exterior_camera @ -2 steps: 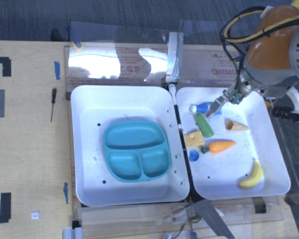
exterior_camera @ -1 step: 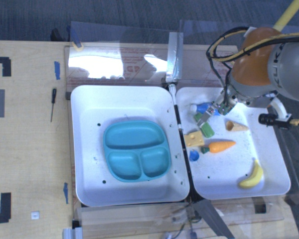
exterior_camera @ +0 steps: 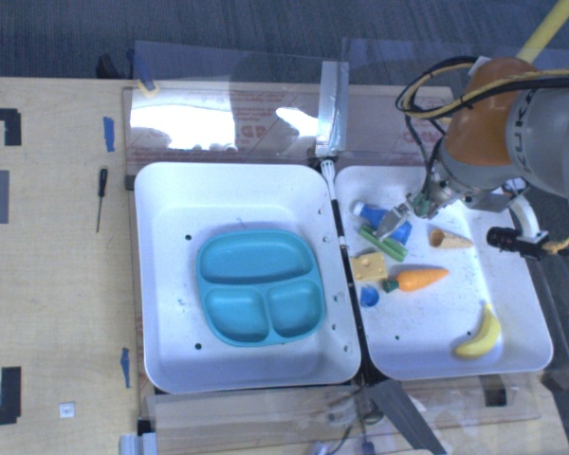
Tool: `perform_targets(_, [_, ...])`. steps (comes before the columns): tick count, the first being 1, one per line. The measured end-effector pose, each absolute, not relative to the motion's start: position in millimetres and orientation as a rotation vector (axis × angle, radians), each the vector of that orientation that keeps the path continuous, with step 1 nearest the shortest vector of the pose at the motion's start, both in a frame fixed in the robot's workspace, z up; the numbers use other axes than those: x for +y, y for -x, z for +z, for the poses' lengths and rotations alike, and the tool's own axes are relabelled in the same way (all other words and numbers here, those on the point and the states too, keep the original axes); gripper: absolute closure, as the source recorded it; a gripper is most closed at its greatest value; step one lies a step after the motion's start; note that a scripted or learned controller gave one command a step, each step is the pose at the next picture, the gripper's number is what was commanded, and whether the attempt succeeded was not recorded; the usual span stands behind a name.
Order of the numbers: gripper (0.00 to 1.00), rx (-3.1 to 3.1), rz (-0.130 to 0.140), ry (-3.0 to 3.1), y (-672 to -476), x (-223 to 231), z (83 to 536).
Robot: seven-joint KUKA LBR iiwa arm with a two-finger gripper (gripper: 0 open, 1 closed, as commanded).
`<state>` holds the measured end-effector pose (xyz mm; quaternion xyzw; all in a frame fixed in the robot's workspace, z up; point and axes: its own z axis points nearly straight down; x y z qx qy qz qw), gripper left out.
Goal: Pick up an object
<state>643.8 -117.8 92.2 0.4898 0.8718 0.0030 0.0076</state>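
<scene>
A wooden worktop carries two shallow white bins side by side. The left bin holds a blue divided tray. The right bin holds the loose objects: a blue piece near its top left, a green stick, a yellow block, a small blue cap, a carrot, a cone and, low at the right, a banana. The tool hangs low over the blue piece and green stick, reaching in from the right; whether it is open or closed cannot be told. The step looks like the descent onto a target. Next, it would need to close on one item and lift straight up.
</scene>
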Motion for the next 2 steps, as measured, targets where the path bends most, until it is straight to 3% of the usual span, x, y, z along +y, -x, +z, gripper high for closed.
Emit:
perform_targets(1, [1.0,2.724,0.016,-1.529,-645.4,-117,105])
perform_targets(2, [1.0,2.756,0.01,-1.482,-628.9,-71,191])
